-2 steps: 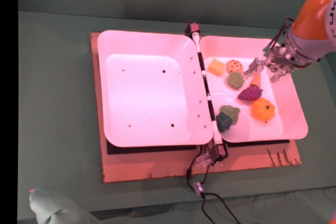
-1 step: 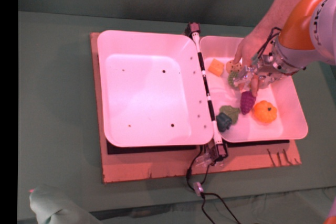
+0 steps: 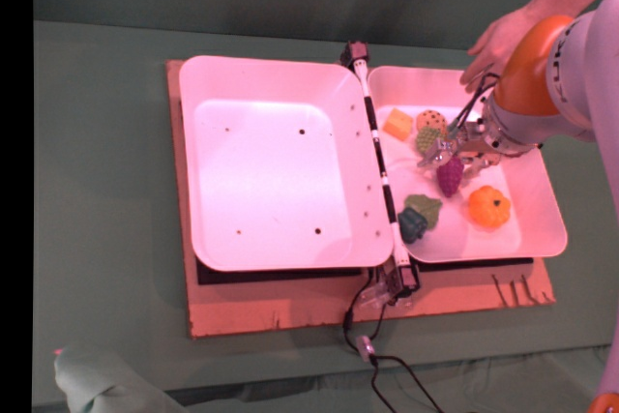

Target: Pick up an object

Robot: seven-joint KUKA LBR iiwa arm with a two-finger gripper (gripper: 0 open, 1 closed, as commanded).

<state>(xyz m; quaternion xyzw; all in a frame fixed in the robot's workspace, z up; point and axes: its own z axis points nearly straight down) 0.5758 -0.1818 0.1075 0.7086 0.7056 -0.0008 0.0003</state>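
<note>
My gripper [image 3: 445,153] hangs over the middle of the right bin [image 3: 542,208], reaching in from the right. A purple grape bunch [image 3: 450,177] lies directly beneath its tip, touching or nearly touching it. Just to its left is a green knobbly piece [image 3: 427,139], with a yellow dotted piece [image 3: 431,120] and an orange wedge [image 3: 397,123] beyond. An orange pumpkin [image 3: 488,207] sits at the bin's front right. A green leafy piece [image 3: 425,205] and a dark teal piece [image 3: 412,225] lie near the front left.
The left bin [image 3: 276,164] stands beside the right one, split from it by a black-and-white divider rail [image 3: 380,155]. A person's hand [image 3: 495,48] rests at the right bin's far rim, close to my arm's orange band [image 3: 530,73]. Cables [image 3: 372,343] trail off the front edge.
</note>
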